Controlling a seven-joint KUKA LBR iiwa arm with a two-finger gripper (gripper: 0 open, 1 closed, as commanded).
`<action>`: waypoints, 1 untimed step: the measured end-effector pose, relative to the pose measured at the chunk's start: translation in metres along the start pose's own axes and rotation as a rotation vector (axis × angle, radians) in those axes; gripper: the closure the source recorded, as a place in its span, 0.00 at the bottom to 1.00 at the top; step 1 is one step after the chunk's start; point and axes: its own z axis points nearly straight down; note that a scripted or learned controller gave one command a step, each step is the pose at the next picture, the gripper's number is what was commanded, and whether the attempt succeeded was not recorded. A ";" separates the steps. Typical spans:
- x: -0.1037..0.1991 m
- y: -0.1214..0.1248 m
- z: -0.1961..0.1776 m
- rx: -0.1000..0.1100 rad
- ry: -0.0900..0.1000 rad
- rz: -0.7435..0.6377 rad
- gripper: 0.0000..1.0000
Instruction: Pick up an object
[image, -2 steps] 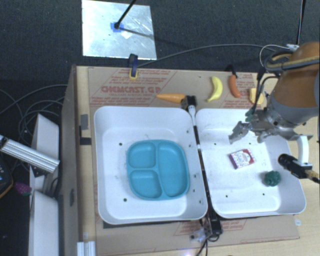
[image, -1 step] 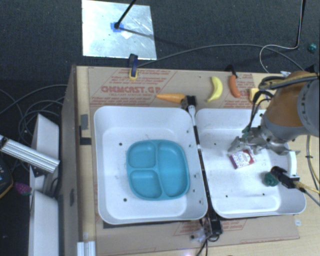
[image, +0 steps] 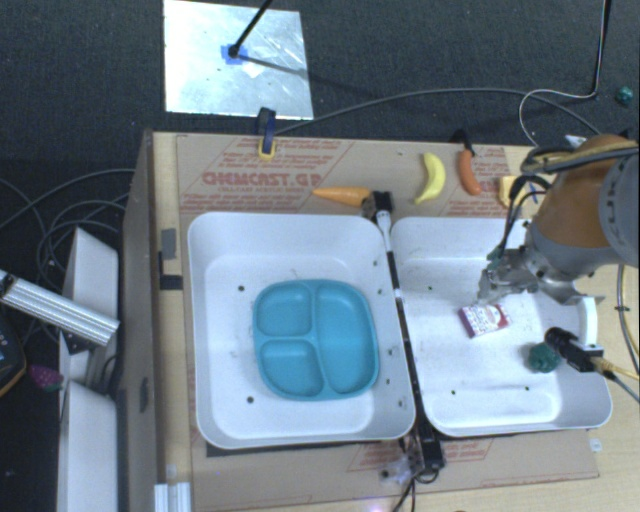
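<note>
In the right bin (image: 440, 405) a small red and white packet (image: 484, 320) lies flat near the middle. A dark green lump (image: 542, 357) rests to its right, close to the bin's right wall. My gripper (image: 493, 287) reaches in from the right and hangs just above the packet's upper edge, very close to it or touching it. Whether anything is held cannot be made out. The grey and orange arm (image: 585, 215) covers the bin's upper right corner.
The left bin (image: 225, 250) holds a blue divided plate (image: 315, 337). On the cardboard behind the bins lie a carrot (image: 342, 196), a banana (image: 432, 177), an orange-red sausage shape (image: 467, 172) and a yellow clamp (image: 266, 135). Cables run along the left.
</note>
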 end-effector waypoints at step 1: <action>0.000 0.000 0.000 0.000 0.000 0.000 0.00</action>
